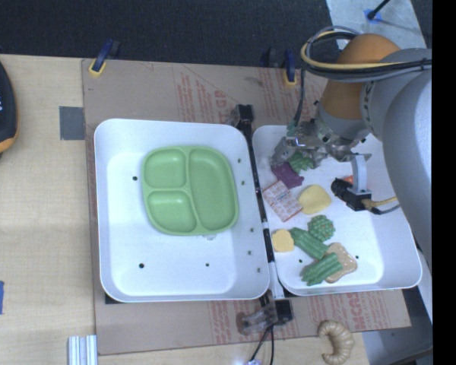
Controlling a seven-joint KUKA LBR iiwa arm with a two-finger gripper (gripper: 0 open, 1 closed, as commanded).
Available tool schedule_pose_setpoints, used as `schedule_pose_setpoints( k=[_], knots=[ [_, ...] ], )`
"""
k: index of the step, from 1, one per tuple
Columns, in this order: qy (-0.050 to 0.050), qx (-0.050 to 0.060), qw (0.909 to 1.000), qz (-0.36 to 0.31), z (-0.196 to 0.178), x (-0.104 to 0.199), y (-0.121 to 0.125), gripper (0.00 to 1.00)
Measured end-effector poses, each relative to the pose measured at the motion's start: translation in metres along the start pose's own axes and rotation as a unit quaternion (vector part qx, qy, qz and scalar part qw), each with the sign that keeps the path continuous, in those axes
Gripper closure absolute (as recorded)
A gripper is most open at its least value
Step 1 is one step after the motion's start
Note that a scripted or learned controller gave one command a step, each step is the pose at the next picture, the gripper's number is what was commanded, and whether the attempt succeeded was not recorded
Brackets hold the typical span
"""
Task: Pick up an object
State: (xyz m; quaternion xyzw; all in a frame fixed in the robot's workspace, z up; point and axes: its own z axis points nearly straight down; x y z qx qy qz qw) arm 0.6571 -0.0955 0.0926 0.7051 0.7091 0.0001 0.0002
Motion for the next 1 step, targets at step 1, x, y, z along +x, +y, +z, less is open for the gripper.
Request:
schedule_pose_setpoints(
  k=[1],
  knots=[
    [0.000, 0.006, 1.0000, 0.001, 0.0013, -0.0011, -0.0802, 0.00]
  ],
)
